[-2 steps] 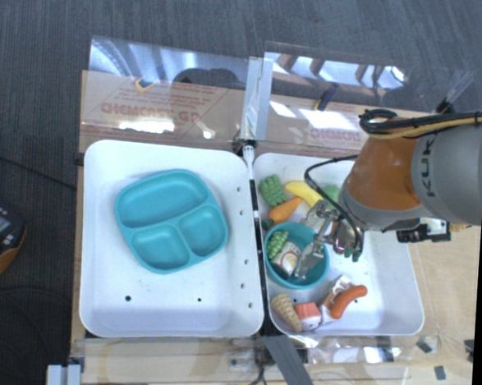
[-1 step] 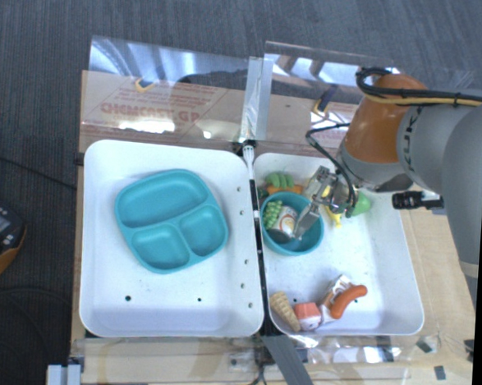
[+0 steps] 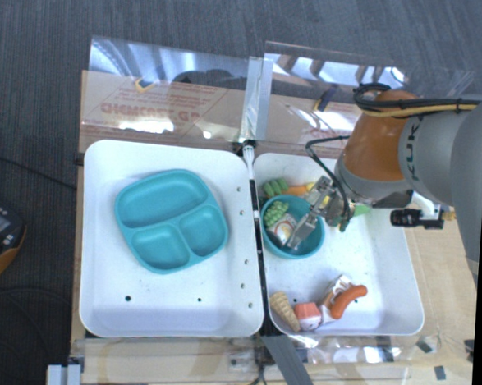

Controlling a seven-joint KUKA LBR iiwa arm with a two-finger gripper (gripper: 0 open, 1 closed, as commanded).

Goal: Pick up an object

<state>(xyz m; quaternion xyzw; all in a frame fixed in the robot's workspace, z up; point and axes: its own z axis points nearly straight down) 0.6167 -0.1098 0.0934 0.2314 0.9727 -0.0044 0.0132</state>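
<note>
My gripper (image 3: 315,211) hangs over the right side of a teal bowl (image 3: 306,250) in the right bin (image 3: 384,267). It reaches down into the bowl, next to a small white and orange piece (image 3: 284,230) that lies inside. A green toy vegetable (image 3: 274,188) and an orange carrot-like piece (image 3: 300,187) lie just behind the bowl. Toward the front of the bin lie a red sausage (image 3: 350,297), a tan bread-like piece (image 3: 282,304) and a red and white piece (image 3: 308,315). Nothing shows as lifted.
The left bin (image 3: 135,299) holds a teal divided plate (image 3: 171,220). A raised rim (image 3: 255,230) divides the two bins. The arm's orange band (image 3: 376,148) stands over the back of the right bin. Bare white floor lies to the right of the bowl.
</note>
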